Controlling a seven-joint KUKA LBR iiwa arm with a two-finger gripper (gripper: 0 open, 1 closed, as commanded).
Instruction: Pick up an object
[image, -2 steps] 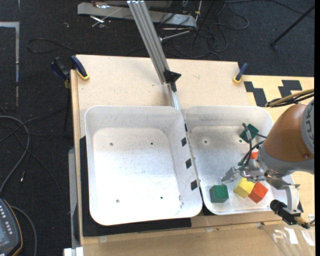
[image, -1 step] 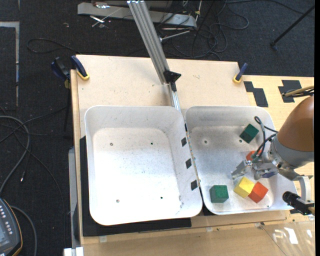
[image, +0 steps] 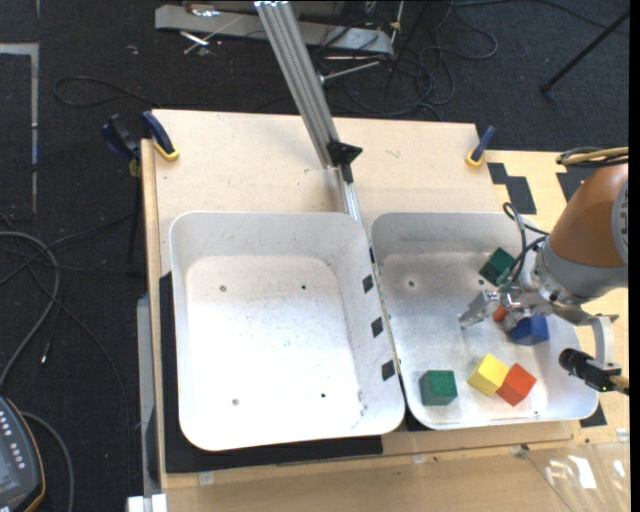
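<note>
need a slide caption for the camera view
Gripper low in the right bin among colored blocks.

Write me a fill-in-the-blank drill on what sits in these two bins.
1. All the blocks lie in the ____ bin.
2. The yellow block touches a ____ block.
3. Nearest the divider between the bins sits a ____ block, in front of the gripper.
4. By the gripper lies a ____ block, below the orange-banded arm.

Missing words: right; red; green; blue
</note>
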